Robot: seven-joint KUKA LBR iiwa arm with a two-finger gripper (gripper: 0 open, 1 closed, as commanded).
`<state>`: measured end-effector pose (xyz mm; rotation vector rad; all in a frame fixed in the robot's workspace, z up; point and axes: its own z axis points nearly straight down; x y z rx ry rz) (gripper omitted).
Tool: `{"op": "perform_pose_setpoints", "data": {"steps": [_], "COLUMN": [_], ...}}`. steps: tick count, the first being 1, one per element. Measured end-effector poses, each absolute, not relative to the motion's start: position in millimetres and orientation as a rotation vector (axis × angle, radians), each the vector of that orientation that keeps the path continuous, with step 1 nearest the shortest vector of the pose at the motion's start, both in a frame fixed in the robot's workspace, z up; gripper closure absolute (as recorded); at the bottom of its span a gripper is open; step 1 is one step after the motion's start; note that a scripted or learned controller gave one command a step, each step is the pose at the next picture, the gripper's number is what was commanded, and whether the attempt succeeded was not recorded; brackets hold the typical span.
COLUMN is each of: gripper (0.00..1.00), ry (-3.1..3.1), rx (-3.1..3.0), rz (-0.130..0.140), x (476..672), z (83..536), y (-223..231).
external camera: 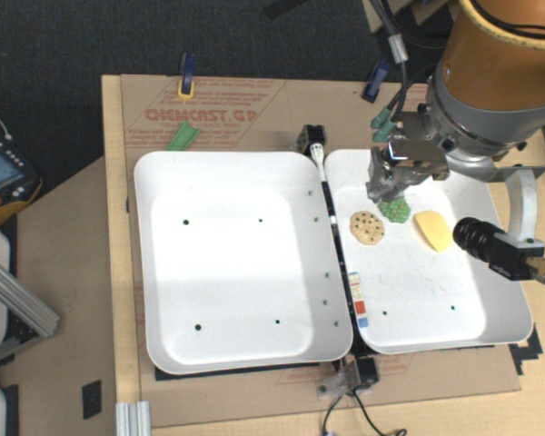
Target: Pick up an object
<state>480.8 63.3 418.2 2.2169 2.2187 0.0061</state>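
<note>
Two white bins sit side by side on the counter point(118, 243). The cookie point(367, 228) is the thing to look at first; it is round, tan, and has dark dots. It lies in the right bin point(436, 325), near that bin's left wall. The left bin point(227, 262) is on the other side of that wall from the cookie.

Just up and to the right of the cookie is a small green lumpy thing point(398, 211). To the right of the cookie, a bit farther off, lies a yellow piece point(432, 231) (it looks like a soft block).

The pincer point(382, 192) hangs just above the cookie and touches or nearly touches the green lumpy thing. I cannot tell if it is apart or together, and I cannot see anything held in it.

The big grey and orange arm point(500, 53) comes in from up and to the right of the cookie.
</note>
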Motion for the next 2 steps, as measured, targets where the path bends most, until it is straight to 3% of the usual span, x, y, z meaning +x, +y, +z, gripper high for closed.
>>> {"op": "perform_pose_setpoints", "data": {"steps": [1, 2], "gripper": [1.0, 1.0], "ry": [2.22, 2.22], "rx": [2.229, 2.22], "rz": [-0.009, 0.002], "x": [478.8, 480.0], "z": [361, 375], "y": [38, 39]}}
